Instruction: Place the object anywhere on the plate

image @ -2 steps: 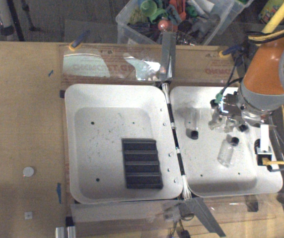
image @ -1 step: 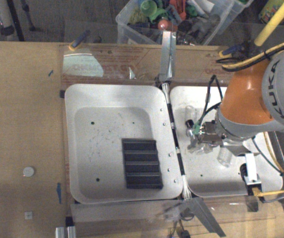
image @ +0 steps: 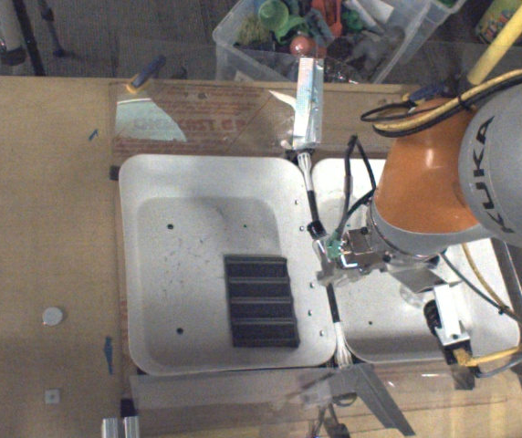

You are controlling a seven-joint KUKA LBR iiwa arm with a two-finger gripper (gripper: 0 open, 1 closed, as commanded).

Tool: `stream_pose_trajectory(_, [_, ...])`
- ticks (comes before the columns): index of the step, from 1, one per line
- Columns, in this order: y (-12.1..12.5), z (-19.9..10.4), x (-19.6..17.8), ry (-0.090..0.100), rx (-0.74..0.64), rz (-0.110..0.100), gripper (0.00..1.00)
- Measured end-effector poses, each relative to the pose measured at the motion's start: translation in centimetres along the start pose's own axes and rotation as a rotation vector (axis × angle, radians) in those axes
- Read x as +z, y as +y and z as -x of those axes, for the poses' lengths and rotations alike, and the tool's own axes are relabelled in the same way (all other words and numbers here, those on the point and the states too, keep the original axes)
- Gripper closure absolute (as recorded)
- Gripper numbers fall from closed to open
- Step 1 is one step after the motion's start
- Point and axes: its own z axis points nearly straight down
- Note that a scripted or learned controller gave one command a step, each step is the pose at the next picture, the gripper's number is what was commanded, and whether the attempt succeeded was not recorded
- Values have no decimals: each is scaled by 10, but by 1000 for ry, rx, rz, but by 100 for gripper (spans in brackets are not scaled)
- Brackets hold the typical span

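Over the right bin (image: 507,336) the arm (image: 434,181) hung, its gripper (image: 357,258) hidden beneath the wrist; whether it held anything I could not tell. Toward nine o'clock, well apart in the left bin (image: 151,199), lay a dark ridged slab (image: 261,301) (probably the plate, though I was unsure). To finish well, the arm should carry across and lower squarely above that slab before releasing.

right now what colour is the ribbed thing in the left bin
Dark grey, near black, with ridged bands: the ribbed block, seen in the camera view.
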Motion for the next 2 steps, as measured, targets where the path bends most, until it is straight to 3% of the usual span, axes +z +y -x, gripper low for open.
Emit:
stream_pose_trajectory(1, [6,-56,30,1,-70,-5,100])
stream_pose_trajectory(2, [42,-164,15,0,-98,-1,100])
